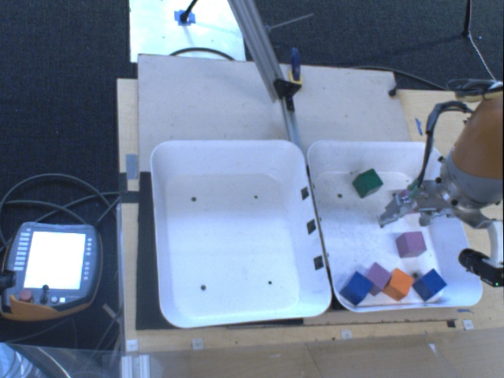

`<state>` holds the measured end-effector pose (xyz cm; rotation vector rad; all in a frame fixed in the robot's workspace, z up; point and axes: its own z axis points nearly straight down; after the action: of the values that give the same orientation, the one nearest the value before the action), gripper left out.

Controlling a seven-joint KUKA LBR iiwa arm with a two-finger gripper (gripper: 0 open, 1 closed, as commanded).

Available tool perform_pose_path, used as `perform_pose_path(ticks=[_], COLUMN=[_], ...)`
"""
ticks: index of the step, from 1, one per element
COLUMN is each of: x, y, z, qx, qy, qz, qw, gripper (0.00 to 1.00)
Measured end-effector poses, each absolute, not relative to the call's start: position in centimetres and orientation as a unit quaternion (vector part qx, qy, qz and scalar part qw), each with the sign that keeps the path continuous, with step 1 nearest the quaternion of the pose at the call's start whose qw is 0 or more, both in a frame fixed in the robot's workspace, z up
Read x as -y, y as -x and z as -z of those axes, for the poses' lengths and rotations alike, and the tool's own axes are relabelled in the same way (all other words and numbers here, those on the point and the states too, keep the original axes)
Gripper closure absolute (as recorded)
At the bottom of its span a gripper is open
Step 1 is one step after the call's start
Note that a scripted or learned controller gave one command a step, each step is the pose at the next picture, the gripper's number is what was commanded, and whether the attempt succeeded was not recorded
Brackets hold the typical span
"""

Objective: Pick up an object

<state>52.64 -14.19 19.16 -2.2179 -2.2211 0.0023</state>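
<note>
The right bin (331,211) holds several small cubes. A green cube (367,183) lies toward its back. A mauve cube (410,243) sits right of centre. Along the front wall a blue cube (356,287), a lilac cube (379,276), an orange cube (398,283) and another blue cube (429,283) are bunched together. My gripper (405,217) hangs over the bin between the green and mauve cubes, just above the mauve one. It is open, with nothing between its fingers.
The left bin (228,152) adjoins the right one, joined by black clips (311,227). A slanted metal pole (260,38) crosses the back board. A teach pendant (51,270) with cables lies off the bench at the left.
</note>
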Motion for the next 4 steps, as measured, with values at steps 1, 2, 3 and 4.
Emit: perform_pose_path(ticks=[1,2,3,4], x=[14.6,14.7,14.7,15.1], y=[-53.3,-53.5,-53.5,-52.9], z=[-13.4,-9.0,-10.1,-16.1], qx=[0.708,0.708,0.709,0.708], qy=[0.706,0.706,0.705,0.706], qz=[-0.001,0.0011,0.001,0.0014], qw=[0.002,-0.002,-0.001,-0.003], gripper=[0.0,0.0,1.0,1.0])
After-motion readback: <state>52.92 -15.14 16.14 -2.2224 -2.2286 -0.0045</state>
